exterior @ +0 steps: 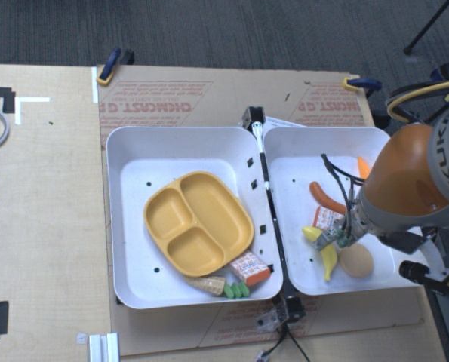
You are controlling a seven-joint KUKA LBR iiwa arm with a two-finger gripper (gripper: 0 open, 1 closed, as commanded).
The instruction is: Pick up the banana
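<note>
While the arm (409, 176) reaches in from the right, its hand (343, 234) sits low in the right bin (299, 153), right over the banana (324, 252). The banana is yellow, lying in the near half of that bin, one end poking out left of the hand and the other pointing toward the near rim. Can't honestly tell from this angle how the hand is set, or whether it has hold of the banana at all; the wrist covers too much.

Quick count of the right bin: one banana, one red sausage-looking thing (327, 197) just far of the hand, one small red-and-white packet (326, 219) between the sausage and the banana, one tan egg-shaped item (355, 262) right beside the banana on its right, and a sliver of something orange (364, 167) peeking out by the arm's orange band.

Left bin (130, 225): one yellow divided plate (198, 222) with three compartments, sitting about in the middle. Near its near-right edge there's a little cluster: one tan bread-like piece (208, 283), one green item (238, 289), and one small box with an orange bit (250, 268).

So two white bins side by side on a cardboard sheet (156, 100), on the worktop (39, 225). Two blue-and-yellow clamps (109, 65) hold the cardboard at the far corners, one on each side.
</note>
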